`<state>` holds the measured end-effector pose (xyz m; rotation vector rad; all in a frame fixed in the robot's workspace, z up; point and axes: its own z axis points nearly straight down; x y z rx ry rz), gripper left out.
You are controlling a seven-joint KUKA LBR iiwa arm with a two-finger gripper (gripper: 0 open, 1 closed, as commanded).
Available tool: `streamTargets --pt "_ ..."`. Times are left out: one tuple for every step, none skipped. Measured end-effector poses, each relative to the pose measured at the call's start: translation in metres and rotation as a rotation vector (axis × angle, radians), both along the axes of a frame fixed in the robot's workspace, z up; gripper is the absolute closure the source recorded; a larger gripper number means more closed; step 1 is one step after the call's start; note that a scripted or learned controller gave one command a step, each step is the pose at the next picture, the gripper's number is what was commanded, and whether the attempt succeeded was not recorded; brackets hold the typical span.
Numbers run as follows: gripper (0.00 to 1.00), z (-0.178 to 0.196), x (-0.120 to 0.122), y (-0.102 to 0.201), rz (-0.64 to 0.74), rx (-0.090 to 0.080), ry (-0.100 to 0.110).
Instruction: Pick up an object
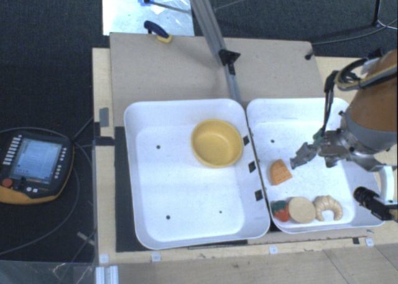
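In the right bin (292,112) lie an orange wedge-shaped piece (280,172), a round tan biscuit-like disc (301,210), a croissant (328,207) and a small red and green item (280,212). A yellow bowl (216,142) rests in the left bin (152,183) near its upper right. My gripper (305,154) hangs over the right bin, just right of and slightly above the orange wedge, with nothing seen between its fingers. The fingers look spread apart.
The divider where the two bins meet runs down the middle with black clips (252,166). A slanted metal pole (211,25) crosses above the bins at the back. A teach pendant (31,164) lies on the floor at the left.
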<state>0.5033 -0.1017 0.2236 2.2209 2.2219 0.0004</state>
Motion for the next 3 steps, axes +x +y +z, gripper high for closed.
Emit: streamTargets --pt "0.00 -0.049 -0.010 0.003 0.000 0.000 0.003" --pt "0.00 -0.108 -0.007 0.009 0.000 0.000 0.004" --pt "0.00 -0.134 -0.008 0.009 0.000 0.000 0.002"
